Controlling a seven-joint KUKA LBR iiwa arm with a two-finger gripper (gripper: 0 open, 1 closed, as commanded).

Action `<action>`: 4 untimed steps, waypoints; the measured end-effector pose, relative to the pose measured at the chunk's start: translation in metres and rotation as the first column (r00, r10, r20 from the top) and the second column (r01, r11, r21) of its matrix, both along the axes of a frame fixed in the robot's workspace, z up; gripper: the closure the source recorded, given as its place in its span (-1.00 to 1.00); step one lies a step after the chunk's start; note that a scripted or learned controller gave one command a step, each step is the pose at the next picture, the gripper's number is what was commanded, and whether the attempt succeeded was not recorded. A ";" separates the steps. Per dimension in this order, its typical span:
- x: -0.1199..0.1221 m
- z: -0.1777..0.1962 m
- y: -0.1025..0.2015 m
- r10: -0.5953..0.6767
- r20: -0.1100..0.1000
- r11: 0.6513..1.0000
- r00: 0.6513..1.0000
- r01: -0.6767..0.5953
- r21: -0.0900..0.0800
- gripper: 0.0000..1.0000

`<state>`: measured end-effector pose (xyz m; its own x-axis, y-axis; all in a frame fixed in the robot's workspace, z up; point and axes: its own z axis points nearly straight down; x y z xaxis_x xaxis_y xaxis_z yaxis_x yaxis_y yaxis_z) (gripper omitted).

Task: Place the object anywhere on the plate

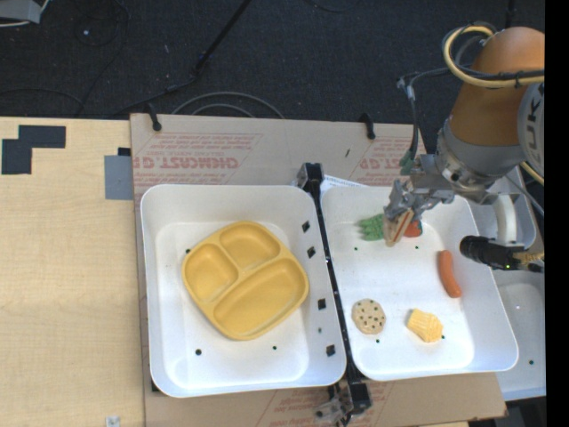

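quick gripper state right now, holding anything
gripper: down in the right bin at the green item and a red item; open or shut cannot be told, no hold confirmed.

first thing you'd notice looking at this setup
The yellow divided plate stands out most, lying in the left bin. Next comes the grey and orange arm reaching into the right bin's far side, its gripper down by a green item. Nearer in that bin lie a cookie, a yellow block and an orange sausage-like piece.
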<state>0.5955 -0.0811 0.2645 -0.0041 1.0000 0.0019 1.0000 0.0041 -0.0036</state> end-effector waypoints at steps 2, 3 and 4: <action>-0.010 -0.016 0.107 0.000 -0.002 1.000 1.000 0.000 0.000 1.00; -0.009 -0.015 0.164 0.002 0.000 1.000 1.000 -0.002 0.000 1.00; -0.007 -0.023 0.215 0.000 0.000 1.000 1.000 0.000 -0.002 1.00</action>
<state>0.5880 0.1339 0.2420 -0.0044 1.0000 0.0000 1.0000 0.0044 -0.0035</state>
